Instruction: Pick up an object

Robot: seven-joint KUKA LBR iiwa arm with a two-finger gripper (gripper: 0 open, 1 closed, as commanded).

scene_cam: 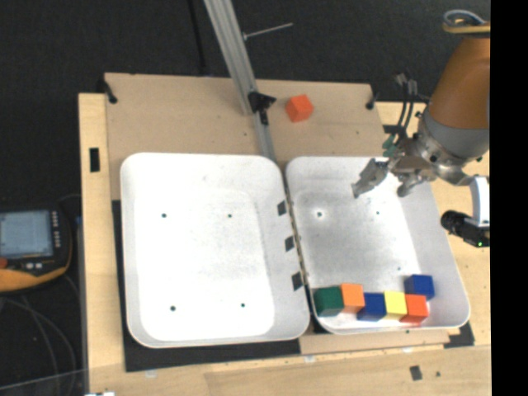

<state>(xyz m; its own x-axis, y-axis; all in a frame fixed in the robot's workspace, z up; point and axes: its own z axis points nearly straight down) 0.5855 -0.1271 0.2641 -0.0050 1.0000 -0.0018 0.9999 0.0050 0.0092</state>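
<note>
Along the lower edge of the right bin point(429, 246), low and right in the frame: a row of small blocks, close together. From left to right, a green block point(328, 299), an orange block point(352, 294), a blue block point(373, 305), a yellow block point(395, 303), and an orange-red block point(416, 306) at the end of the row. Just behind this last one, a second blue block point(421, 285), touching or nearly touching it. All lying against the near wall of the bin, well apart from the gripper.

Higher up, over the upper right part of the same bin: the gripper point(387, 180), with two grey fingers spread apart and nothing between them. One finger point(369, 177) pointing down and left, the other point(410, 181) closer to the wrist. Hovering above bare white floor of the bin, near its upper right corner.

Behind the gripper, at the right side of the frame: the arm point(462, 130), grey at the wrist and orange above.

Beyond the bins, on the bare board near the top centre: a single orange cube point(299, 108), alone, just right of a slanted metal rail point(233, 44) with a black clamp.

Left of centre: the left bin point(148, 221), white, beside the right one and touching it along the middle.

Far left of the frame: a handheld pendant point(29, 242) with a lit screen, off the bench.
</note>
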